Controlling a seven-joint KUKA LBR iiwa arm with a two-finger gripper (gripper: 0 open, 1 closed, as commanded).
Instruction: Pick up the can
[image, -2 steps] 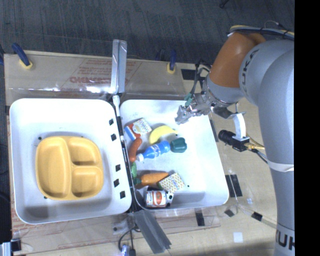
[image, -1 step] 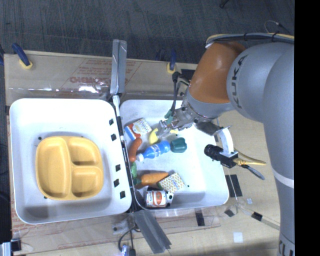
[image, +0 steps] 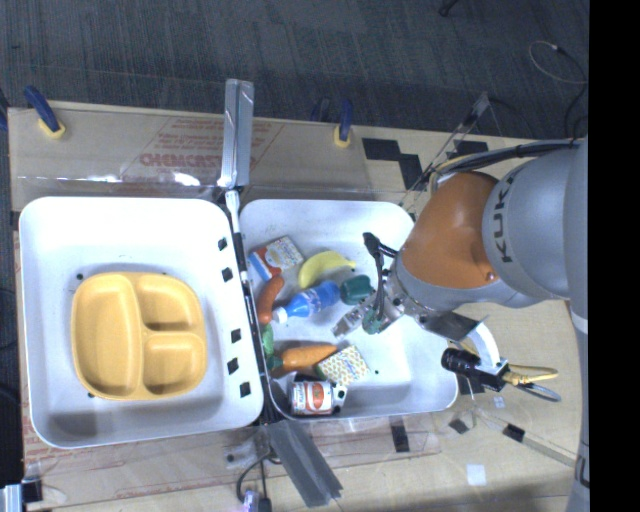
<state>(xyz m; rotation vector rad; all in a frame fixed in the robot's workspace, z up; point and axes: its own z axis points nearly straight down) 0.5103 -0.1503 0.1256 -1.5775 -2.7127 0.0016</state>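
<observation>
Small red-and-white metal can (image: 311, 397) lies on its side against the near wall of the right white bin (image: 425, 395), just nearer than the orange carrot (image: 308, 354). Beyond the can: blue plastic bottle (image: 312, 300), yellow banana (image: 326, 267). End effector (image: 368, 318) hangs right of the bottle, well off the can, likely mid-approach. Cannot tell its grip state; the wrist blocks it.

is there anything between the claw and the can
Yes. The claw hangs mid-bin, and the can lies at the near wall. A checkered packet sits between them, right beside the can, with a carrot just left.
</observation>
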